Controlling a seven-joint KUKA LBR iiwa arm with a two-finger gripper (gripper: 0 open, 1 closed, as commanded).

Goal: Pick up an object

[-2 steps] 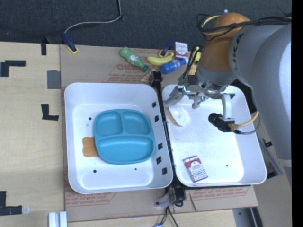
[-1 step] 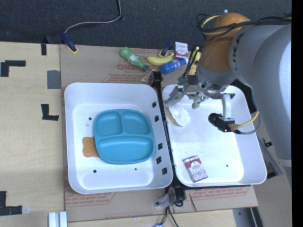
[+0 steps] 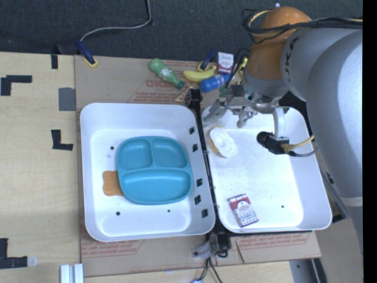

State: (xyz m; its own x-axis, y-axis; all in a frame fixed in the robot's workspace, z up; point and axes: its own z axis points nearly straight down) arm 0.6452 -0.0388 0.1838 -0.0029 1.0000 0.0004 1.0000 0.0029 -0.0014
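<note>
This is a robotics lab test cell. A wooden bench [image 3: 35,158] marked with black tape carries two white bins [image 3: 94,175] on cardboard; beyond the bins lie toy food items [image 3: 197,74] and loose cables [image 3: 118,28], while an industrial arm [image 3: 318,58] reaches over them.

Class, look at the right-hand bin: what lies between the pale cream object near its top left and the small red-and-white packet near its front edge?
In the camera view, nothing: bare white bin floor separates the pale cream object from the red-and-white packet.
</note>
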